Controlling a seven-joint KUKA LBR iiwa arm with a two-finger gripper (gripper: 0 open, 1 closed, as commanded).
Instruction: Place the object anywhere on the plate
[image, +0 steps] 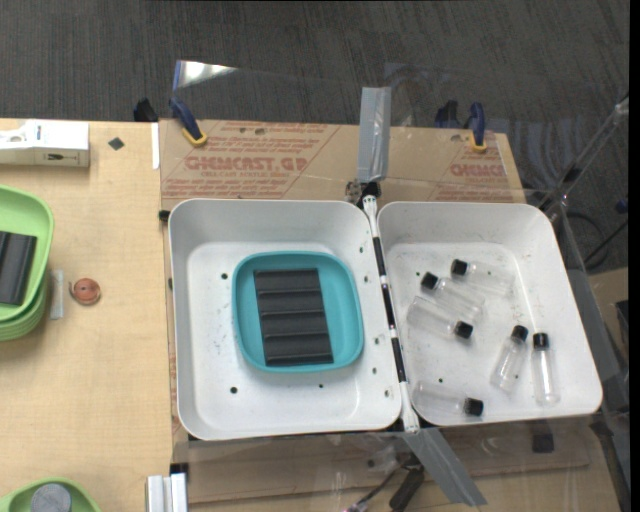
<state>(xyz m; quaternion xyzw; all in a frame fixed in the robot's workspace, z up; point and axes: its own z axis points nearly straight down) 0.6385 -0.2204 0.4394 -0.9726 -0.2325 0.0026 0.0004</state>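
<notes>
I cannot tell how my pincer stands, wide or narrow.

The two white bins sit side by side on the desk, touching along their inner rims. The left bin (195, 330) holds the teal plate (246, 320), which lies flat near the bin's middle, a little toward its far side. A black ribbed slab (292, 316) lies on the plate and covers most of its floor.

The things I am to pick from are in the right bin (560, 300): about six clear vials with black caps, all lying on their sides and none on the plate. One vial (459, 268) lies toward the bin's far edge, with another vial (436, 285) just beside it. A third vial (447, 322) lies near the bin's middle. Two vials lie close together toward the bin's right edge, one (508, 362) tilted and the other (544, 368) running nearly straight toward the near edge. The last vial (462, 402) lies by the near edge.

A printed cardboard sheet (270, 160) lies under the bins' far side. At the desk's left edge sits a green tray (30, 220), with a small reddish disc (86, 290) near it and a white box (45, 145) at the far left corner.
</notes>
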